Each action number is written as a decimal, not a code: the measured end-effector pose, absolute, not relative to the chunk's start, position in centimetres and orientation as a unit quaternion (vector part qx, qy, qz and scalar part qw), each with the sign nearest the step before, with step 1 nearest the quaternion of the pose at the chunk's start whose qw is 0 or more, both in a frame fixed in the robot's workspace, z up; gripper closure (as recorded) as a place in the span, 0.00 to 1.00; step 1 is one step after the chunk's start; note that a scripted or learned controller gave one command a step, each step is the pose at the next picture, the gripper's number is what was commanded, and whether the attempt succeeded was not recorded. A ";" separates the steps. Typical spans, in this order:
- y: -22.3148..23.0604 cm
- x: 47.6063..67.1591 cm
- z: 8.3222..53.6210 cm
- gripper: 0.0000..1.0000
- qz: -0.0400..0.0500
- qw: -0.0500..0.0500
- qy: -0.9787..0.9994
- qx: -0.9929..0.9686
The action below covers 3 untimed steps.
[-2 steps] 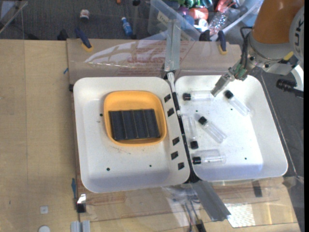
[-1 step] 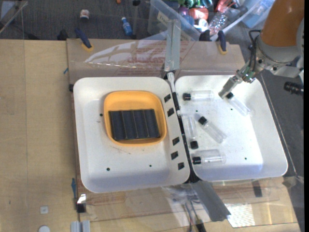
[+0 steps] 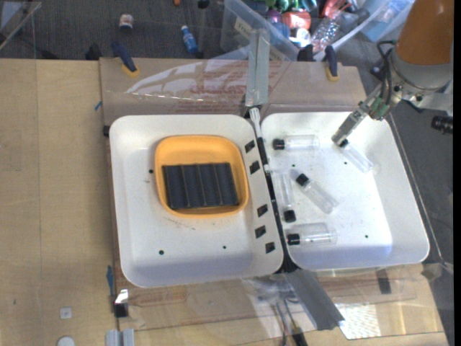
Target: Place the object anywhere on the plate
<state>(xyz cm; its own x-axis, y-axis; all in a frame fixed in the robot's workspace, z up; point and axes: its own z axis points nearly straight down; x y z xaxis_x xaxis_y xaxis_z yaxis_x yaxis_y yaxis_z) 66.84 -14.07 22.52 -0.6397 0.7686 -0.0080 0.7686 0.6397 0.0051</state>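
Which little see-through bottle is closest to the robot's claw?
The bottle at the right bin's upper right, its black cap right beneath the gripper. The other bottles lie farther left or lower in the bin.

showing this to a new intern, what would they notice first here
The orange plate in the left bin stands out most, with a dark ribbed block lying on it. In the right bin lie several clear vials with black caps, scattered. The tool hangs over that bin's far right part, by one vial.
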 end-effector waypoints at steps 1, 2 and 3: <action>-12.9 66.5 22.8 0.00 0.000 0.003 0.916 0.400; -10.1 65.7 23.8 0.00 0.001 0.002 0.963 0.269; -10.9 66.1 23.3 0.00 0.001 0.004 0.961 0.276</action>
<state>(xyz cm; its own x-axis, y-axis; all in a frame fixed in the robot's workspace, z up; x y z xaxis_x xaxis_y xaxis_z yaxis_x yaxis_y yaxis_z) 66.13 -10.91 23.26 -0.8480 0.5300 -0.0060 0.5299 0.8480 0.0047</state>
